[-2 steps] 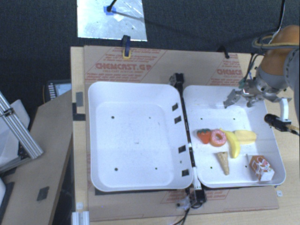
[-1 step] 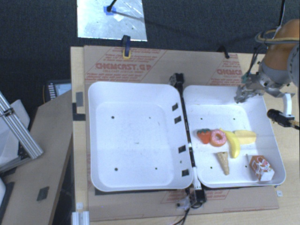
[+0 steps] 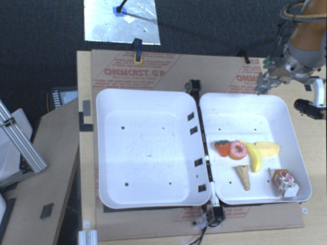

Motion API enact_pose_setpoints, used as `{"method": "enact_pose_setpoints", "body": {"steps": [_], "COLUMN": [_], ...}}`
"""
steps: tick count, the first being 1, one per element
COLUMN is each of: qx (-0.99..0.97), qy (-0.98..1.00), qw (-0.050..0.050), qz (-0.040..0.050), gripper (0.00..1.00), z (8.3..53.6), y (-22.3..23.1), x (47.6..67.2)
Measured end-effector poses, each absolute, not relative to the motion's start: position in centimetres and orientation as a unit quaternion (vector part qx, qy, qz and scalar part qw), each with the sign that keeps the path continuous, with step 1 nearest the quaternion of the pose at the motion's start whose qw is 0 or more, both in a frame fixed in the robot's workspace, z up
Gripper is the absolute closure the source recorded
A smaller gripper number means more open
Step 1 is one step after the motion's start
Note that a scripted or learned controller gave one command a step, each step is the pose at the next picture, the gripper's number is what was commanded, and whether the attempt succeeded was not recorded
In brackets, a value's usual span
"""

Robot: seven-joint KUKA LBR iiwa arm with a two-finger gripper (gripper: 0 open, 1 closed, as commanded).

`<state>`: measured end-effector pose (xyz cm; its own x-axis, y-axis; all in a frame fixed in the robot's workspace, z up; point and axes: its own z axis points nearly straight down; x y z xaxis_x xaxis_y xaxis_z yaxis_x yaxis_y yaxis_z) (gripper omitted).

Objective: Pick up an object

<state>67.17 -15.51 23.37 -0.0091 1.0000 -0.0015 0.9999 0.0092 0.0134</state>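
The right bin (image 3: 232, 108) holds a cluster of toy foods. A red-orange piece (image 3: 222, 147) lies beside a pink donut (image 3: 237, 150). To their right rest a yellow banana (image 3: 254, 156) and a pale yellow lemon-like piece (image 3: 267, 148). Below them lies a tan ice-cream cone (image 3: 244, 177), and a small red-and-white box (image 3: 284, 182) sits in the near right corner. My gripper (image 3: 263, 84) hangs at the bin's far right edge, well away from the items, with nothing seen between its fingers.
The left bin (image 3: 145, 147) sits beside the right one, joined by a black-clipped divider (image 3: 200, 137). Both rest on a cardboard sheet (image 3: 148, 68). A shiny metal plate (image 3: 121, 13) lies beyond the bench. An aluminium frame (image 3: 18, 139) stands at the left.
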Motion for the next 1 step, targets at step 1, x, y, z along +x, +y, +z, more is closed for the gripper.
{"method": "enact_pose_setpoints", "body": {"steps": [1], "qx": [0.705], "qy": [0.709], "qw": [0.003], "qz": [0.0024], "gripper": [1.00], "z": [23.79], "y": [-15.82], "x": [67.04]}}
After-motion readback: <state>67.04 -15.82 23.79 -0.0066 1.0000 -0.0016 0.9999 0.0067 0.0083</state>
